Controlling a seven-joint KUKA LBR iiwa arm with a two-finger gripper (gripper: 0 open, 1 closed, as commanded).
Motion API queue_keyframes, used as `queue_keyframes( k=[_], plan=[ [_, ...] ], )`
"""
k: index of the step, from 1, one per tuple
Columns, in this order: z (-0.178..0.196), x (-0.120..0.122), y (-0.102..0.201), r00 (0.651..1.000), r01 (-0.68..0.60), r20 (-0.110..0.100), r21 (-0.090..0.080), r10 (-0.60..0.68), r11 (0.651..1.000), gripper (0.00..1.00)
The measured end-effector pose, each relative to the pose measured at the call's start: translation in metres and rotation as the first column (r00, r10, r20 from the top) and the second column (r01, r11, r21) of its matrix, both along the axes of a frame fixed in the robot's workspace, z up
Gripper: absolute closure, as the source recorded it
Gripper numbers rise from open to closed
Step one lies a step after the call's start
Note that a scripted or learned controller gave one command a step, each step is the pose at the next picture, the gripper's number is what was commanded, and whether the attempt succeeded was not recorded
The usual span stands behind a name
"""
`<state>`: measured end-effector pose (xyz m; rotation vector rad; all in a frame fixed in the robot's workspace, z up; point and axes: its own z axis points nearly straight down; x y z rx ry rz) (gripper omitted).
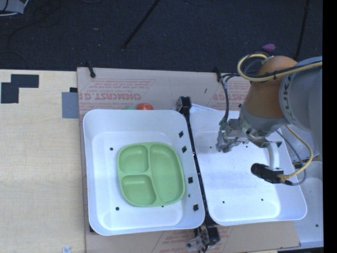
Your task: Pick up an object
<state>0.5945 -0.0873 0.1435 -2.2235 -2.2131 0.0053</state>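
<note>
- The only thing to pick that sits in a bin is a green plate (151, 174) w/ three compartments. It lies flat, approx. in the middle of the bin on the view's left (100, 125).
- The gripper (225, 143) is not near it. It hangs over the other bin (247, 204), toward that bin's back part and just beside the black bar (192, 157) between the two bins.
- Whether the gripper is open or closed I cannot tell; from this angle it is a small grey lump under the arm (274, 96). I see no object in it.
- Handling, my judgement: the plate looks like molded plastic, so prob. light, stiff, not fragile, but smooth and a bit slippery.
- It lies flat and low, so a grip from above on the flat bottom will not work. Better to take the raised outer rim, or one of the ridges between compartments, w/ one jaw on each side.
- Risk: a thin rim can slip out, and the plate can tilt or swing bc the hold is far from its center.
- A small orange thing (144, 107) lies behind the left bin, on the cardboard (158, 88), outside the bins; what it is I cannot say.
- The task is not yet done.
</note>
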Motion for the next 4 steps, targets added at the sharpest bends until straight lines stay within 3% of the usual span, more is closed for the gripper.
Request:
queue_keyframes(
  k=[2, 3, 4],
  plan=[
    [0.102, 0.009, 0.001, 1.000, -0.006, 0.008, -0.001, 0.006, 1.000, 1.00],
    [0.094, 0.010, 0.047, 1.000, -0.008, 0.002, 0.001, 0.008, 1.000, 1.00],
    [0.094, -0.007, 0.096, 1.000, -0.009, 0.001, 0.002, 0.009, 1.000, 1.00]
  ],
)
